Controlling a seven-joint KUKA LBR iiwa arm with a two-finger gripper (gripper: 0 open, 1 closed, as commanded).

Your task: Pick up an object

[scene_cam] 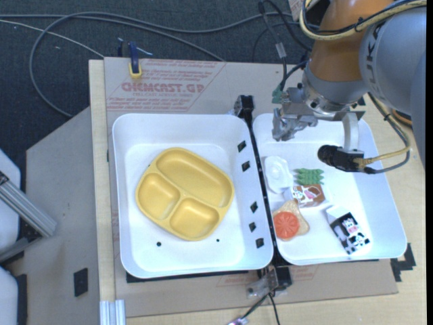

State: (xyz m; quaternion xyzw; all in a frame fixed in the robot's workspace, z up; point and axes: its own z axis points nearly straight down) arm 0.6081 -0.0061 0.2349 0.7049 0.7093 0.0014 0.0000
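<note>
several small toys [308,196] lie in right bin [385,202]; gripper [287,128] above bin's far end, grasping nothing; finger spread unclear. approach step; next: descend onto one toy.

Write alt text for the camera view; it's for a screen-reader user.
A grey and orange robot arm's gripper hangs over the right bin, above a tomato slice and other small toys. The left bin holds a yellow divided plate.

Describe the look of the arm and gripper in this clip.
The arm is grey, with a glossy orange band above the wrist. Black and yellowish cables loop around that band. Below sits a grey metal gripper with a small green part near its mount.
</note>
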